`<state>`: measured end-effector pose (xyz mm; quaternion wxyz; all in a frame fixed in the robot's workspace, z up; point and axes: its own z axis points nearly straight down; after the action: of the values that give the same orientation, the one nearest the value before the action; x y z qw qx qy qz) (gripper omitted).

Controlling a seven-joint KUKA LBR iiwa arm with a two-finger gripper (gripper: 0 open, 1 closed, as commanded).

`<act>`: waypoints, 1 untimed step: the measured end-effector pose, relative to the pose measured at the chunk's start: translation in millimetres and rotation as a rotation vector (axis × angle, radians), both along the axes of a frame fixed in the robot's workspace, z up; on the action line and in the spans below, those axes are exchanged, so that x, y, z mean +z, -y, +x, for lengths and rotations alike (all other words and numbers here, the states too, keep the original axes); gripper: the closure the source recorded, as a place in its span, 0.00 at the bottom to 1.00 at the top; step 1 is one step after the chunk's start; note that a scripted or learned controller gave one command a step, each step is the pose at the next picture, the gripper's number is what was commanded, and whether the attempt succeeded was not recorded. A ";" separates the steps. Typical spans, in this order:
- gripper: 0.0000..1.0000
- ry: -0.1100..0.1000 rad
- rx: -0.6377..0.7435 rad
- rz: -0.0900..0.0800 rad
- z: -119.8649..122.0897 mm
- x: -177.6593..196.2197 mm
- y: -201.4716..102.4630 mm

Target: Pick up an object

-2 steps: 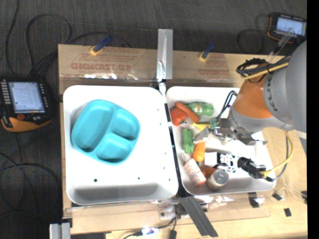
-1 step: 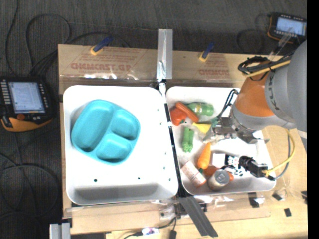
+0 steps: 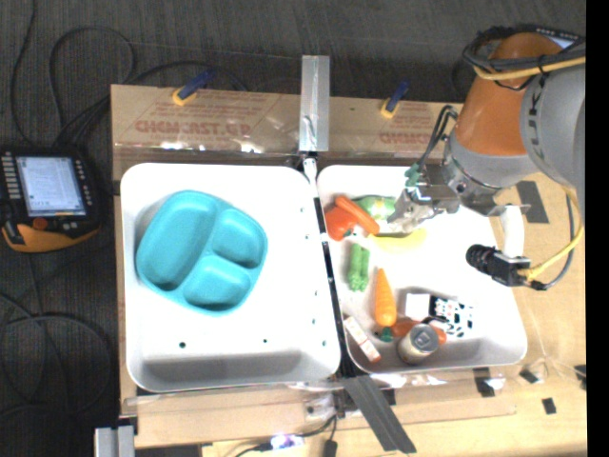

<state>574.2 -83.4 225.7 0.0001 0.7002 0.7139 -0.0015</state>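
My gripper [image 3: 411, 209] reaches down into the upper part of the right bin [image 3: 495, 284]. It hangs right over a yellow banana-like piece [image 3: 402, 235] and beside a pale green item [image 3: 377, 203]. A red-orange pepper [image 3: 346, 219] lies just to its left. Further toward the front lie a green cucumber [image 3: 359, 265], an orange carrot [image 3: 383, 297], a white box [image 3: 416, 304], a black-and-white toy [image 3: 453, 318] and a can [image 3: 420, 343]. Whether anything is held is hidden by the wrist.
The left bin [image 3: 285, 331] holds a turquoise divided plate [image 3: 200, 250]. A central rim [image 3: 324, 265] separates the two bins. A black camera on a cable [image 3: 490, 260] hangs off the arm over the right bin. A teach pendant [image 3: 48, 193] lies far left of the bench.
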 end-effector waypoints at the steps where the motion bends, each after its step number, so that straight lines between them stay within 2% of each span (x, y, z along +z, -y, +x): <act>1: 0.00 0.000 0.000 0.000 -0.1 0.0 0.2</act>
<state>574.1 -83.7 225.7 0.0001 0.7004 0.7138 -0.0019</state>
